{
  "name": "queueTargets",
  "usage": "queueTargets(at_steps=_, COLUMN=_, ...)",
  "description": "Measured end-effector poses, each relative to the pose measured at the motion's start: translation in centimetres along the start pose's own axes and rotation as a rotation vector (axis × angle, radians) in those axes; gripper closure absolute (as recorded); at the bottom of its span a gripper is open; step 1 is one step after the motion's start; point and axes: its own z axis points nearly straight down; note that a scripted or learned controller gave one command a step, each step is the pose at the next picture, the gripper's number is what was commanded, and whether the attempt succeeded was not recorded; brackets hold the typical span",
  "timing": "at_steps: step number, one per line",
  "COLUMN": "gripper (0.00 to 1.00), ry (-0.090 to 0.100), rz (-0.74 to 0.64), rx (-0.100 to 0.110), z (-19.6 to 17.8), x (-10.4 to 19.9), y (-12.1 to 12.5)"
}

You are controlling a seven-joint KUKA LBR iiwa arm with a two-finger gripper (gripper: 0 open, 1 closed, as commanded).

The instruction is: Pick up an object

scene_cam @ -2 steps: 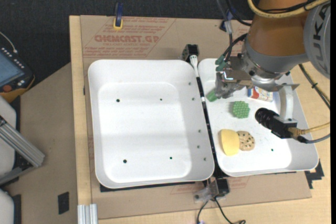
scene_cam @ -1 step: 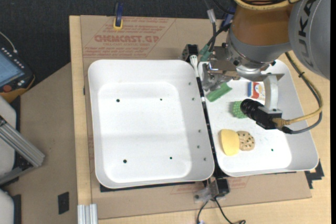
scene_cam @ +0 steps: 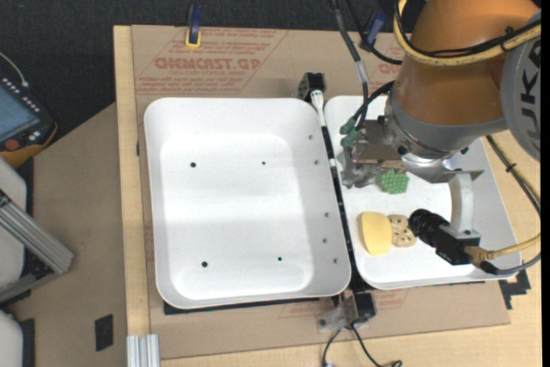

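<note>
Jaws: low in the far left part of the right bin [scene_cam: 404, 267], close to its left wall. Grey metal parts crowd together under the wrist, so I cannot tell how far open the jaws are or whether anything is between them.
Green piece [scene_cam: 394, 181]: small and knobbly, in the right bin, just right of the jaws and partly hidden by the wrist. Whether it touches the jaws cannot be told.
Yellow piece [scene_cam: 374, 234]: pale and rounded, lying on the right bin's floor on the near side of the jaws, close to the left wall.
Tan piece [scene_cam: 400, 231]: small, with dark dots, lying against the right side of the yellow piece.
Arm [scene_cam: 455, 39]: reaches in from the right. Its broad orange band hangs over the far part of the right bin, with a grey ring below it and black cables looped around it.
Right bin: white and shallow, its right and far parts covered by the arm.
Left bin [scene_cam: 163, 185]: white and shallow, touching the right bin along one side, with four small dark dots on its floor.
Black fittings: one at the far end of the seam between the bins [scene_cam: 311, 86], one at the near end [scene_cam: 357, 306].
Worktop [scene_cam: 129, 228]: covered by a brown sheet with red print along the far side.
Blue clips: one on the far edge at the left [scene_cam: 193, 28], another farther right [scene_cam: 371, 27].
</note>
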Motion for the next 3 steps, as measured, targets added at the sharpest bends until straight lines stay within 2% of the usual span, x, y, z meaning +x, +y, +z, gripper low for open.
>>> queueTargets(at_steps=1, gripper=1.0, ry=-0.001, rz=0.002, rx=-0.002, z=3.5, x=-3.4, y=0.2)
queueTargets(at_steps=3, gripper=1.0, ry=0.001, rz=-0.005, rx=-0.01, z=-5.8, x=6.0, y=0.2)
